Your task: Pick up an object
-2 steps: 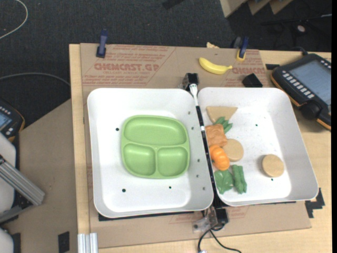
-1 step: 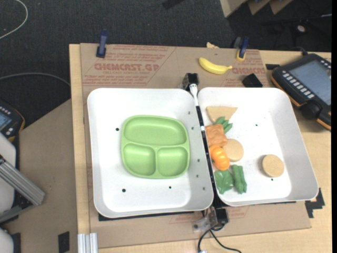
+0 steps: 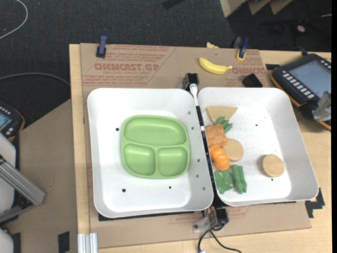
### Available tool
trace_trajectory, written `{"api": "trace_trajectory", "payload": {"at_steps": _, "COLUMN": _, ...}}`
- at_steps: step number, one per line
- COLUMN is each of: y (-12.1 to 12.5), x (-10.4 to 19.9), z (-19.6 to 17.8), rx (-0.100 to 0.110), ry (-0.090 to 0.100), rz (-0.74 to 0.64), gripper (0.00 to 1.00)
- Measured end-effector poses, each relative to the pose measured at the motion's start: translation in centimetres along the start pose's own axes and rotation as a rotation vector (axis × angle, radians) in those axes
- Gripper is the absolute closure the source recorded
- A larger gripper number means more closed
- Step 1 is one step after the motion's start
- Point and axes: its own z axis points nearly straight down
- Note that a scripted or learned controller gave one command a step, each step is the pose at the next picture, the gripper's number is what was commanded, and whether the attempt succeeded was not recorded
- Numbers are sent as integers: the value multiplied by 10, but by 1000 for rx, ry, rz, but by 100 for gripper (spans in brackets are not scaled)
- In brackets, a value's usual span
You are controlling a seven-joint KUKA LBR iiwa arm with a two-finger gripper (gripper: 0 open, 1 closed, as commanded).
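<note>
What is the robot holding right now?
Nothing is held. The toy foods lie loose in the right white bin, and the green divided plate sits in the left one.

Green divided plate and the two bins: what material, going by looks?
Green divided plate: looks like moulded plastic or silicone, matte; uniform colour, soft rounded compartment edges, only faint highlights.
Left bin and right bin: probably thin formed plastic, smooth white with a slight sheen; rounded corners, shallow curved walls. Could be coated metal; the look leaves it open.

A light green divided plate in a white bin; yellow banana.
</note>
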Motion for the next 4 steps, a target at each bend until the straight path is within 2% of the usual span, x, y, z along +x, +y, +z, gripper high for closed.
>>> {"api": "trace_trajectory", "payload": {"at_steps": 1, "y": 25, "x": 96, "z": -129, "rx": -31, "ry": -2, "rz": -18, "gripper": 100}}
{"api": "trace_trajectory", "payload": {"at_steps": 2, "y": 10, "x": 134, "z": 35, "rx": 6, "ry": 0, "rz": -9, "gripper": 100}}
{"api": "trace_trajectory", "payload": {"at_steps": 3, "y": -1, "x": 54, "z": -128, "rx": -36, "ry": -7, "rz": 3, "gripper": 100}}
{"api": "trace_trajectory", "payload": {"at_steps": 4, "y": 0, "x": 11, "z": -41, "rx": -6, "ry": -1, "rz": 0, "gripper": 100}}
